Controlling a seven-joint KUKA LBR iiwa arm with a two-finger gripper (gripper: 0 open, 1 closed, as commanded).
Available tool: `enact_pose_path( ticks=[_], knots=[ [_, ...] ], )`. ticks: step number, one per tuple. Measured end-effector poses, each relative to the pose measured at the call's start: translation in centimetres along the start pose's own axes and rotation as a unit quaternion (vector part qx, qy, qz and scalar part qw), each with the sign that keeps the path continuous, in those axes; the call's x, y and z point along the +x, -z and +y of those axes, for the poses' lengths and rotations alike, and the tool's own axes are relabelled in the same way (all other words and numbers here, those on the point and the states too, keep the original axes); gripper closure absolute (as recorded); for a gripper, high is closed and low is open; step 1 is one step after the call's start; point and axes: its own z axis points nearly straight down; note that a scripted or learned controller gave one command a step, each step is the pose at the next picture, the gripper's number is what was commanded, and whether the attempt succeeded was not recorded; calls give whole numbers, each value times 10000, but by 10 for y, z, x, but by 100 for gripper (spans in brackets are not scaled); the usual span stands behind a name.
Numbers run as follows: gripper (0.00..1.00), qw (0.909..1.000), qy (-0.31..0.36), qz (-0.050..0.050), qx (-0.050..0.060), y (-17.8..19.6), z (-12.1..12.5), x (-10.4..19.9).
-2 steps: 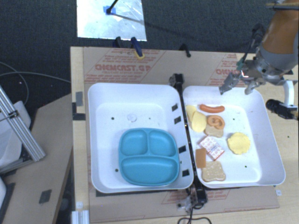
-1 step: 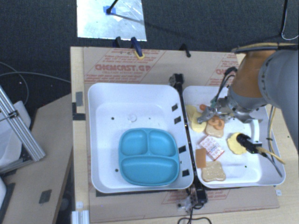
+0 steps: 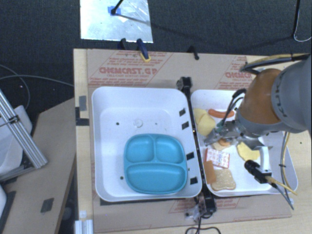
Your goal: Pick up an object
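Observation:
My gripper [image 3: 220, 134] hangs low over the middle of the right bin [image 3: 287, 179], under the grey wrist with its orange band. Just below it lies a small orange piece [image 3: 224, 142]. To its left is a pale yellow fruit [image 3: 203, 122]. An orange-red sausage [image 3: 220, 113] lies behind it. In front of it are a red-and-white packet [image 3: 218, 158], a brown sausage [image 3: 209, 170] and a slice of toast [image 3: 224, 180]. A yellow wedge [image 3: 246, 153] lies to the right, partly under the arm.
The left bin [image 3: 112, 106] holds a blue divided plate [image 3: 156, 163] at its front. A black divider [image 3: 191, 130] runs between the two bins. The arm covers the right bin's back right part.

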Motion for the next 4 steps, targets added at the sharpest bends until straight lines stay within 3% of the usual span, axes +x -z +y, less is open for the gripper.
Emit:
enact_pose_path(
  ticks=[1,2,3,4],
  knots=[
    [100,10000,-1,0,-25,12,3,-1],
    [100,10000,16,19,33,0,61,-26],
    [0,10000,10,17,18,1,61,-26],
    [100,10000,19,14,-10,13,62,-26]
  ],
)
